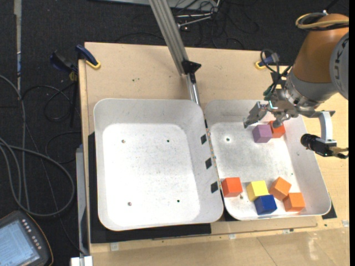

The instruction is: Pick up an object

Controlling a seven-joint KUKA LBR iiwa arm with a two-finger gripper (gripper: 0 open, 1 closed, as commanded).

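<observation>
Nearest to the camera, at the front edge of the right bin (pixel 310 165), lie 5 small blocks close together: a blue cube (pixel 265 204) at the very front, a yellow cube (pixel 257 190) touching it from behind, an orange cube (pixel 231 186) to their left near the bin wall, and 2 more orange blocks, one (pixel 294 201) just right of the blue cube and one (pixel 281 187) tilted behind it. The left bin (pixel 147 159) sits beside the right one, and both rest on a light wooden bench (pixel 138 71).

Further back in the right bin, a purple cube (pixel 262 133) lies on the floor of the bin, with a red-orange block (pixel 277 129) touching its right side. The gripper (pixel 270 114) is just above and behind these 2 blocks, at the end of the arm (pixel 319 54) that comes in from the right. From this angle I cannot tell whether its jaws are spread or pressed together, and no block is seen between them.

At the far side, a metal pole (pixel 169 26) runs diagonally over the bench.
</observation>
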